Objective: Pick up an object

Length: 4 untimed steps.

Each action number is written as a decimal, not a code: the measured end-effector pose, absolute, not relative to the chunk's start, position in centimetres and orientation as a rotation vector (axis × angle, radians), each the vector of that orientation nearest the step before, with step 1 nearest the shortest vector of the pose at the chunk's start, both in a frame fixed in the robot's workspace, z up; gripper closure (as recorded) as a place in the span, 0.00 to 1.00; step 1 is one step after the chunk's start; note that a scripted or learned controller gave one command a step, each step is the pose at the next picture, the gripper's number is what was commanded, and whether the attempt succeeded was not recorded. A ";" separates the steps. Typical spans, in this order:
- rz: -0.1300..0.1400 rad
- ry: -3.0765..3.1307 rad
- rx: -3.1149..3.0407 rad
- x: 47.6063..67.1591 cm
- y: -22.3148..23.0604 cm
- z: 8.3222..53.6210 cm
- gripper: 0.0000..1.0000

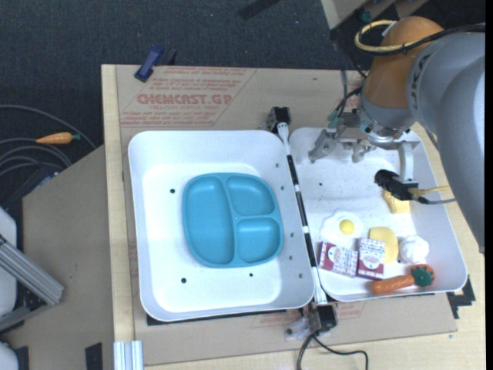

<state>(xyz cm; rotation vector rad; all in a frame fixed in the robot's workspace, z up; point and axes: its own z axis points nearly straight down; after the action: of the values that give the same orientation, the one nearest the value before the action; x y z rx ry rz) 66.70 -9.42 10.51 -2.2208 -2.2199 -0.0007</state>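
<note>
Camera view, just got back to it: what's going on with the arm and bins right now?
The grey arm's end effector hangs open over the far end of the right shallow white bin, holding nothing. Toy food lies at that bin's near end: a white-and-yellow fried egg, two small red-and-white cartons and an orange carrot. The left white bin holds a blue divided plastic plate. Nothing is picked up yet.

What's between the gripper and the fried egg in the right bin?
Nothing. The camera view shows just bare bin floor between the gripper and the fried egg.
</note>
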 end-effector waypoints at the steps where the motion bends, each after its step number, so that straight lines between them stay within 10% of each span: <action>1: -0.004 -2.221 -2.221 66.8 -9.4 11.6 1.00; 2: -0.003 -2.220 -2.221 66.7 -9.4 11.5 0.00; 3: 0.003 -2.219 -2.219 66.6 -9.4 8.4 0.00; 4: 0.000 -2.220 -2.220 66.7 -9.4 9.5 1.00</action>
<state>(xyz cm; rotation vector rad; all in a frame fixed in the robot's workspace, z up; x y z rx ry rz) 66.68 -9.36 9.54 -2.2201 -2.2201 0.0003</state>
